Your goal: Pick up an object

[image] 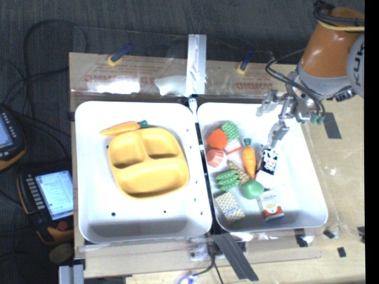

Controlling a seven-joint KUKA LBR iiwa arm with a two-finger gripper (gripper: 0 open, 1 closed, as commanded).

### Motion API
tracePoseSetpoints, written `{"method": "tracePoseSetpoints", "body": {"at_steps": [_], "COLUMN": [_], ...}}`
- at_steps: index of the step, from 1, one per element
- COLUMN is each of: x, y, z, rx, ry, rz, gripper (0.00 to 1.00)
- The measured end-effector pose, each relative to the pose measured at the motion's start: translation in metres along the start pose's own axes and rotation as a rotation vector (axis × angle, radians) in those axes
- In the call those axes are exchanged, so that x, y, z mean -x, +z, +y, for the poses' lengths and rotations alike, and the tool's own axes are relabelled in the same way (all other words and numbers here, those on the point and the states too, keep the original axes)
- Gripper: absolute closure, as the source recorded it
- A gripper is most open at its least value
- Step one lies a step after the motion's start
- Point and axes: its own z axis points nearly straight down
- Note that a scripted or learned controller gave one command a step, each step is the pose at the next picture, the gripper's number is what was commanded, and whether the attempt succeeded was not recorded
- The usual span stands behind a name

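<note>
My gripper (275, 141) hangs over the back right part of the right bin (314, 188), reaching in from the upper right. Just below its tip lies a small black-and-white carton (270, 161); I cannot tell whether they touch. To the left of it are a carrot (249, 160), an orange round piece (217, 138), a green-and-white checked piece (230, 129), a pink piece (215, 157) and green pieces (228, 178). Nearer the front lie a green ball (253, 189), a checked cracker (229, 206) and a small red-and-white carton (270, 206).
The left bin (89, 206) holds a yellow divided tray (148, 160) and a second carrot (121, 128) behind it. A ridge (201, 176) separates the two bins. Clear plastic sheeting (148, 78) and clamps lie along the back of the bench.
</note>
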Motion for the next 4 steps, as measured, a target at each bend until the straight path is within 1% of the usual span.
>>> {"method": "tracePoseSetpoints", "body": {"at_steps": [1,2,3,4], "x": [-0.023,-0.039,-0.072,-0.059], "y": [0.087,0.093,0.094,0.097], "z": [0.055,0.058,0.041,0.068], "rx": [-0.002,-0.005,-0.003,-0.008], "ry": [0.046,0.076,0.098,0.015], "rz": [-0.017,-0.041,-0.038,-0.026], "gripper": [0.00,0.00,0.00,0.00]}}
